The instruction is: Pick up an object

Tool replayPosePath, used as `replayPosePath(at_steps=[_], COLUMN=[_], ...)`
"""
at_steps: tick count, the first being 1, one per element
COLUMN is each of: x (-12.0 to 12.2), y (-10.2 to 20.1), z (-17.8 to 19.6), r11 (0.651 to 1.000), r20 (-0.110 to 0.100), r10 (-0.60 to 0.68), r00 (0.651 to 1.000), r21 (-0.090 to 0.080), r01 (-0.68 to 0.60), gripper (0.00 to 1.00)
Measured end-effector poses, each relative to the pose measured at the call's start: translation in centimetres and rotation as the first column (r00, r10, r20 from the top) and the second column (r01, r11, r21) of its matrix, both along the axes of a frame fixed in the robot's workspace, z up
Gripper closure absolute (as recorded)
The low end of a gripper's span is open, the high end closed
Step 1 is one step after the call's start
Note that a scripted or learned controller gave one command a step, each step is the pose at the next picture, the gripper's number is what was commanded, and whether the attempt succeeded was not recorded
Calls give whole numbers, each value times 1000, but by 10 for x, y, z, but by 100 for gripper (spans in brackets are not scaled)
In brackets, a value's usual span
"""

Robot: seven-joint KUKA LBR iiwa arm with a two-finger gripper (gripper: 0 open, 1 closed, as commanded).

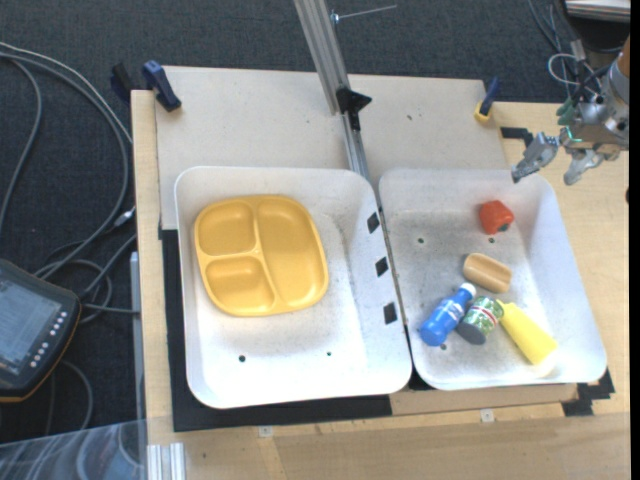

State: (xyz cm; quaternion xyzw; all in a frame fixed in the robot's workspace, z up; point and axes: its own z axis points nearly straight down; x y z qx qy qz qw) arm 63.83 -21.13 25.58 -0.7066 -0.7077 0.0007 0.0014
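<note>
1. We see the end effector [553, 166] above the right bin's [560, 230] far right corner, its two fingers spread apart with nothing between them.
2. The red object [495, 216] lies near that bin's far edge, just below the end effector.
3. The tan block [486, 271] sits mid-bin.
4. The blue bottle [446, 315], green can [482, 319] and yellow bottle [527, 332] cluster at the near edge.
5. The left bin [200, 368] carries a yellow divided plate [261, 254].
</note>
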Motion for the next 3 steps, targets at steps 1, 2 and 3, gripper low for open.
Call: replayPosePath(at_steps=[1, 2, 3], x=[0, 0, 6], y=[0, 6, 15], z=[0, -44, -95], r11=[1000, 1000, 1000], r20=[0, -3, -3], r10=[0, 0, 0], r00=[1000, 1000, 1000], r21=[0, 1, 1], r01=[0, 0, 0], gripper=[0, 0, 0])
